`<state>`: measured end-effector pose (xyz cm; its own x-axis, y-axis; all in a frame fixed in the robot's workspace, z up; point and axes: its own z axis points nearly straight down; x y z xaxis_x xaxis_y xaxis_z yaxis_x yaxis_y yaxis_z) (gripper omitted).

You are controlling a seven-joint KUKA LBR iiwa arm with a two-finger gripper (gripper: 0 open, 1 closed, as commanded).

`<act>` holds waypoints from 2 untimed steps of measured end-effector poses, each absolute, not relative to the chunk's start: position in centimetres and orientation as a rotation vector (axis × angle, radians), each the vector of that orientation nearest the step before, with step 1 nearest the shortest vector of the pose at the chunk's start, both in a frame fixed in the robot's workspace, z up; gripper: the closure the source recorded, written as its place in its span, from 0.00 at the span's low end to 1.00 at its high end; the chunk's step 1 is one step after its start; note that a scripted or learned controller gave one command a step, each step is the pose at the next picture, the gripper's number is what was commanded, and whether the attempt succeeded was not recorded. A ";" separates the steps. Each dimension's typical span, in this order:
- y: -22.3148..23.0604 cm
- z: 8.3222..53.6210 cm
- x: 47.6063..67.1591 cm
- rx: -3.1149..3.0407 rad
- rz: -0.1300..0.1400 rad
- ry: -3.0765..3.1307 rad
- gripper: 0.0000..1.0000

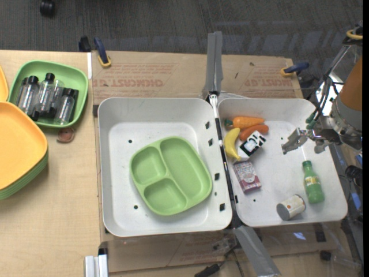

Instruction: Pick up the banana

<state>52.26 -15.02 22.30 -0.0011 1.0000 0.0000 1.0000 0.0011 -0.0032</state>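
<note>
- I see the jaws of the gripper spread apart, and there is nothing between them.
- The gripper hangs over the right side of the right bin, and the grey arm with its orange band comes in from the right edge.
- The banana lies in the right bin, near the bin's left wall and well apart from the gripper.
- It is yellow and curved, and it runs from top to bottom along that wall.
- An orange carrot lies just above the banana, near the top of the bin.
- A little black and white thing with an orange end sits just to the right of the banana. I cannot tell what it is.
- A dark red packet lies flat just below the banana.
- A green bottle lies near the right side of the bin, below the gripper.
- A small can lies on its side near the bottom of the bin, just beside the bottle's lower end.
- The left bin holds a green plate with three parts.
- On the far left of the bench I see a green tray with small dark bottles in it, and a stack of orange plates beside it.
</note>
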 end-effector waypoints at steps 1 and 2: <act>-14.0 9.1 48.9 -2.096 0.001 -2.338 0.00; -17.2 9.2 48.2 -2.378 -0.020 -2.031 0.00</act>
